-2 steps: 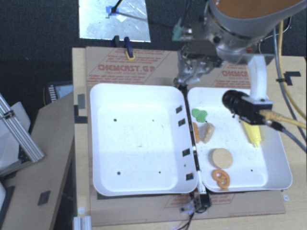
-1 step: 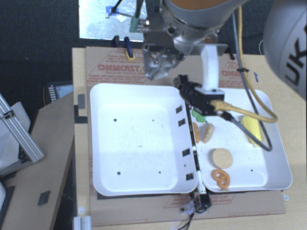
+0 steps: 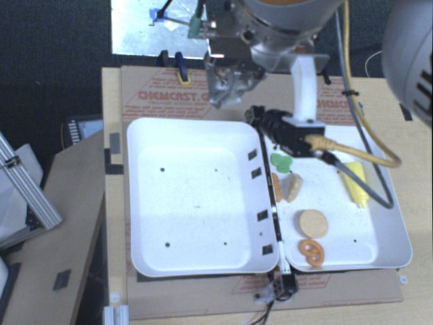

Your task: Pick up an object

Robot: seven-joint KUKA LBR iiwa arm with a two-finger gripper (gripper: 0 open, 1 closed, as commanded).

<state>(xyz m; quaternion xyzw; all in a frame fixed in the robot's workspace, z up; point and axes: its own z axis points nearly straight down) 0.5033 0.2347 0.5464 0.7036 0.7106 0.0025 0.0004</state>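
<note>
Tan and round, a flat disc (image 3: pixel 313 223) lies in the nearer half of one white bin (image 3: pixel 396 249), and it serves as the marker for everything else. Just nearer the camera than the disc sits an orange pretzel-shaped ring (image 3: pixel 312 252). Beyond the disc, towards the back, a beige lump (image 3: pixel 294 187) and a thin orange sliver (image 3: pixel 276 187) lie side by side, and further back again is a green piece (image 3: pixel 281 161). A yellow piece (image 3: pixel 354 179) lies off to the disc's side, towards the arm (image 3: pixel 291 5).

None of these is lifted, so I judge the pick not yet begun: the reach, the descent, the closing and the lift are all left to do.

The tool (image 3: pixel 226 93) hangs well behind the disc, past the green piece, over the printed cardboard (image 3: pixel 162 95) on the tabletop (image 3: pixel 110 103) outside the bin's back rim. It is blurred and partly hidden by the arm, so I cannot tell whether it stands wide or narrow.
</note>
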